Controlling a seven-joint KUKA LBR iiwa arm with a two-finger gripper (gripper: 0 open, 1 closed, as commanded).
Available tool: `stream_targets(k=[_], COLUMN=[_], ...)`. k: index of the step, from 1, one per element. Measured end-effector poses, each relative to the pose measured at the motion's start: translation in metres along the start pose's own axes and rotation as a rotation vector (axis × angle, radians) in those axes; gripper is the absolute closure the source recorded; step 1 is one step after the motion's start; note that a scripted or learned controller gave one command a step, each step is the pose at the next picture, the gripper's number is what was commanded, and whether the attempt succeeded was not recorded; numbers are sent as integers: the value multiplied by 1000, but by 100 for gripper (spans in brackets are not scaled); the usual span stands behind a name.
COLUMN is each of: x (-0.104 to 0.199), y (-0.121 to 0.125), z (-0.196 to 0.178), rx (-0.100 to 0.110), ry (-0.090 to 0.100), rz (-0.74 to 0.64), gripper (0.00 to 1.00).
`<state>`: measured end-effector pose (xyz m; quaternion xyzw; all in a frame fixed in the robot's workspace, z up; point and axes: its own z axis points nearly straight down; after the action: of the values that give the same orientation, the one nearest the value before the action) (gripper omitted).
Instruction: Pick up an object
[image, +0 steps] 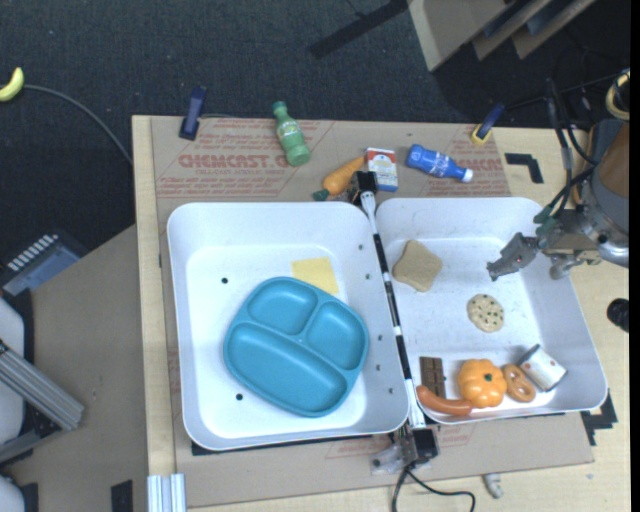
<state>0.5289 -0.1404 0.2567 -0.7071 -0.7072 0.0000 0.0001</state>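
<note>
Hand (503, 264): we cannot tell its state; it hovers over the right bin (455, 225).
Cookie (486, 313): we see it round, speckled, flat, just below the hand.
Bread slice (417, 266): tan, squarish, left of the hand.

Grey arm (610, 190) low from the right; gripper (508, 262) angled left, its 2 fingers (500, 267) apart, empty

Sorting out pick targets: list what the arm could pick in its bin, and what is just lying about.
Candidates, right bin, under the gripper:
bread slice, cookie, orange pumpkin, pretzel, chocolate bar.

Lying about:
blue divided plate and yellow cheese slice in the left bin; green bottle, blue bottle, small carton behind the bins.
</note>
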Motion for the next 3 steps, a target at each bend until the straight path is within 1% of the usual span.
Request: stream_targets(k=[1, 2, 3], x=[-17, -26, -27], y=[9, 27, 29], z=[101, 173, 161], rx=[3, 2, -4], ry=[1, 1, -2], rz=[1, 1, 1], gripper=[0, 0, 100])
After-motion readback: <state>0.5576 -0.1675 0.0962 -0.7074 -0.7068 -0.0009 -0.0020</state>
